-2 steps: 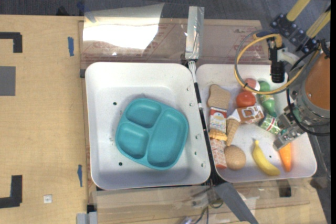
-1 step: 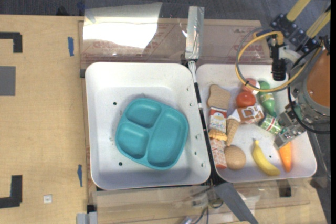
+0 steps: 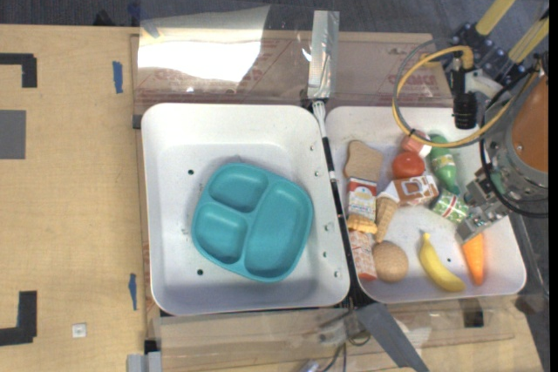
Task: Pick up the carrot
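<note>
The carrot (image 3: pixel 473 260) is a short orange piece lying near the front right corner of the right bin (image 3: pixel 506 285), just right of a yellow banana (image 3: pixel 438 265). My gripper (image 3: pixel 476 220) hangs at the end of the grey arm coming in from the right. It sits directly over the carrot's far end, touching it or very close above it. The carrot rests on the bin floor. Part of the gripper tip is hidden by the wrist body.
The right bin also holds a bread slice (image 3: pixel 364 159), a tomato (image 3: pixel 407 165), a green vegetable (image 3: pixel 445 171), a small can (image 3: pixel 450 206), packets (image 3: pixel 361 203) and a brown potato (image 3: pixel 391 260). A teal divided plate (image 3: pixel 253 222) lies in the left bin (image 3: pixel 166 135). Yellow cables (image 3: pixel 418 70) loop behind the right bin.
</note>
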Action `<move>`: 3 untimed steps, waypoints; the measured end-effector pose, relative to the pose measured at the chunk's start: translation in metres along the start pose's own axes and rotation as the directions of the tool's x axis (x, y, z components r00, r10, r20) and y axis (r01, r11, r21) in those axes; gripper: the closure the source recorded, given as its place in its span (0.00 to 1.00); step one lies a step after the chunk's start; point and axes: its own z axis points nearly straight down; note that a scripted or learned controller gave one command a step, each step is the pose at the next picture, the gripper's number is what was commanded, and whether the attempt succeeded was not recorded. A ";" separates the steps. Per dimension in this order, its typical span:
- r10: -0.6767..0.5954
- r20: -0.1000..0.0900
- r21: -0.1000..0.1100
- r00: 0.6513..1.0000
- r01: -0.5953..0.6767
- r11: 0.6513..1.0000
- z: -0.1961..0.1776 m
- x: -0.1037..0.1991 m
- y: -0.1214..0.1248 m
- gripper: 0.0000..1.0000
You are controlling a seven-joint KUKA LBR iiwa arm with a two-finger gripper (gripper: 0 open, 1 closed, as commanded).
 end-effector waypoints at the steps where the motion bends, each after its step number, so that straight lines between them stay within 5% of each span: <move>1: 0.003 0.003 0.005 1.000 -0.003 1.000 -0.010 -0.001 -0.003 1.00; 3: 0.007 0.008 0.015 1.000 -0.007 1.000 -0.029 -0.004 -0.008 1.00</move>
